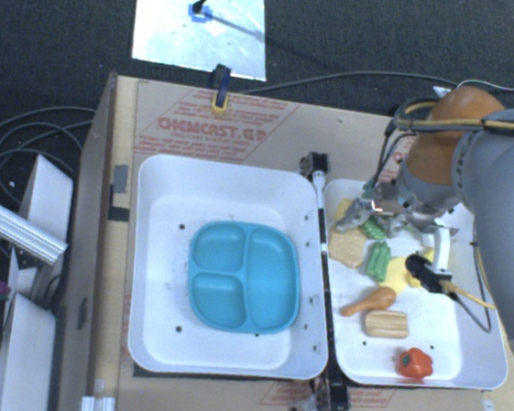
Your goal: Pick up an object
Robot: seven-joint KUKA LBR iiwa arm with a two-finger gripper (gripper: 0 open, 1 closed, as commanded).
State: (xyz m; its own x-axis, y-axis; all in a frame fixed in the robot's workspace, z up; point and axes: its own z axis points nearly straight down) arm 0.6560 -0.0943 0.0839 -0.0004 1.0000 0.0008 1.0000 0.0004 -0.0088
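My gripper (359,217) hangs low over the far left corner of the right bin (469,367). Directly beneath and beside it lies a small green toy piece (377,231), partly hidden by the gripper. Nothing can be made out held in the gripper. Just in front of it are a pale yellow flat piece (348,248) and a green pickle-like toy (378,261). A yellow toy (397,277), an orange drumstick (369,301), a tan bread loaf (385,324) and a red pepper (414,363) sit nearer the front.
The left bin (171,190) bears a blue divided plate (243,277). A black-tipped divider (321,226) runs between the two bins. The grey arm and its orange band (450,130) cover the right bin's far right side.
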